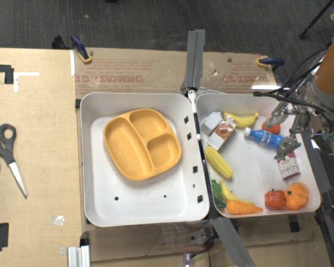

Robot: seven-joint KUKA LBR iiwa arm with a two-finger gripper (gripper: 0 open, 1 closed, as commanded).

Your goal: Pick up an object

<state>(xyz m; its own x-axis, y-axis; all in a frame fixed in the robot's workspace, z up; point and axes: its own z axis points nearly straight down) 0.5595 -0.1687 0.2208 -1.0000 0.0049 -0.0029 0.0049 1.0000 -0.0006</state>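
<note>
My gripper [284,131] hangs over the right side of the right bin [250,174], fingers spread open. One finger [276,117] is on the far side and the other [290,143] on the near side of the right end of a blue bottle [265,137] that lies flat, white cap to the left. A small red piece [272,128] shows by the bottle's right end. Nothing is lifted. Just below the gripper lies a pink and white packet [289,166]. Also in this bin are a banana [242,118], a small carton [224,131], a corn cob [218,161], a carrot [244,207], a red tomato [274,199] and an orange pepper [296,196].
The left bin [100,193] holds a yellow divided plate [143,143]. A grey divider strip [195,60] runs between the bins at the back. Scissors [8,154] lie on the wooden bench at far left. Blue clamps [80,49] hold the cardboard behind the bins.
</note>
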